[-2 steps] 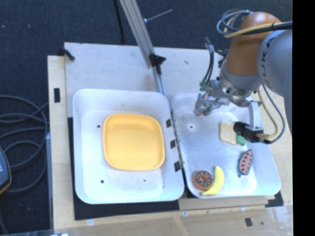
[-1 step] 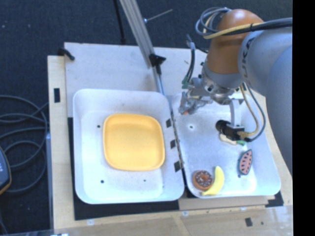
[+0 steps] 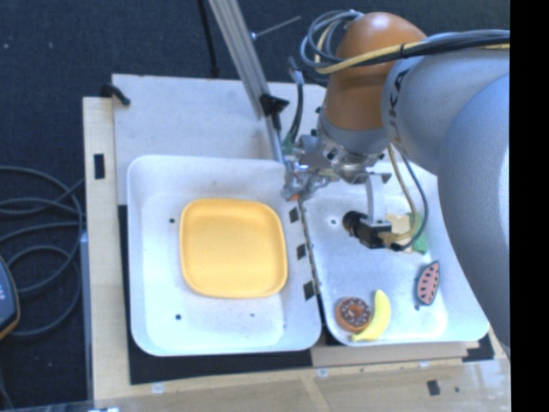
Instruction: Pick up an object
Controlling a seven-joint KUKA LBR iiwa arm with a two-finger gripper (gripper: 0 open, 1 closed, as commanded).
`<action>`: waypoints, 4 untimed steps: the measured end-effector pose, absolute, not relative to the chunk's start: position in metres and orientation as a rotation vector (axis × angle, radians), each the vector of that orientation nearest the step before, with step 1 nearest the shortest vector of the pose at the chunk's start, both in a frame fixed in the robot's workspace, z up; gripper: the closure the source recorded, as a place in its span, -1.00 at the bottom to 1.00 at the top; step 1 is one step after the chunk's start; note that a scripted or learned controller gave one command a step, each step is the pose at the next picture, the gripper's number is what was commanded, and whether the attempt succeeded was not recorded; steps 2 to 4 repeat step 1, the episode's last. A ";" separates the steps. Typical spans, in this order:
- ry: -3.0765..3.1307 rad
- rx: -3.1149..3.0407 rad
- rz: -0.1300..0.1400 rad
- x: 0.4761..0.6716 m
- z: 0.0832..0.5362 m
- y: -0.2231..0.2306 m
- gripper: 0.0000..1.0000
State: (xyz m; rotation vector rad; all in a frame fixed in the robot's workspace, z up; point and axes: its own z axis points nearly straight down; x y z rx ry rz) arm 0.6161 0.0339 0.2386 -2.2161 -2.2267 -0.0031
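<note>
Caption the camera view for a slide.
Arm's gripper above the bins' divider; yellow plate left, toy foods right.

Yellow plate (image 3: 232, 248) in left bin (image 3: 154, 174)

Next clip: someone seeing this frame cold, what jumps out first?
The big grey arm with its orange band dominates the upper right, reaching down over the right bin. Next is the yellow square plate lying alone in the middle of the left bin. Small toys sit in the right bin: a banana beside a doughnut, and a watermelon slice near the right rim.
</note>
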 end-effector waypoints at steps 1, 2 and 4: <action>-2.225 -2.217 0.000 0.620 0.229 0.086 1.00; -2.225 -2.217 0.000 0.620 0.229 0.086 1.00; -2.225 -2.217 0.000 0.620 0.229 0.086 1.00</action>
